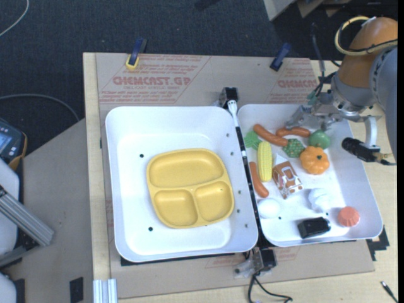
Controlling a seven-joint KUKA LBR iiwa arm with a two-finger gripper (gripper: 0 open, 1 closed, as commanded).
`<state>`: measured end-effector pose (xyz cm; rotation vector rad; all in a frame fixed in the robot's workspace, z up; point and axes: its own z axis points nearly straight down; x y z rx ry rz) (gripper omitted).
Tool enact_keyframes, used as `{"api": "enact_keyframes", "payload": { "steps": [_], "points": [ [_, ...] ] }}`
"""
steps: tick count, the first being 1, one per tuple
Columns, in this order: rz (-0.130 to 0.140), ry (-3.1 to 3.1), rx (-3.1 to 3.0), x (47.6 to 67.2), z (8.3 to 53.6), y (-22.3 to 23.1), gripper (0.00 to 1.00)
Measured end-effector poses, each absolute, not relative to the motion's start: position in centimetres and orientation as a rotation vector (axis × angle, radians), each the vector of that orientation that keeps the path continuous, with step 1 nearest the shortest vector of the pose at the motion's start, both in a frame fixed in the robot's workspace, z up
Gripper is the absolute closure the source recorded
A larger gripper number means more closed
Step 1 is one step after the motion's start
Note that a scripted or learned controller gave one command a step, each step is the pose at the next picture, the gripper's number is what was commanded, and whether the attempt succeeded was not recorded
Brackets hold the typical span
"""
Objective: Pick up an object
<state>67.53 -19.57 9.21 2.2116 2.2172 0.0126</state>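
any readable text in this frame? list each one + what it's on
"CHEMCAST GP", red print on the brown board behind the left bin; smaller lines under it are too blurred to read.
The same red print repeats on the board behind the right bin, partly cut off and unreadable.
The small red and white box bears markings too small to read.

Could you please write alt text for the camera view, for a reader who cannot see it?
A grey robot arm reaches from the right, its pincer over the far end of the right bin, which holds toy foods: sausages, corn and a small pumpkin. The left bin holds a yellow divided plate.
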Motion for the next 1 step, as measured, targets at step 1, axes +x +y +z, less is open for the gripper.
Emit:
{"api": "enact_keyframes", "payload": {
  "steps": [1],
  "points": [
    [0.021, 2.214, 2.204, 67.78, 10.65, -19.53, 1.0]
  ]
}}
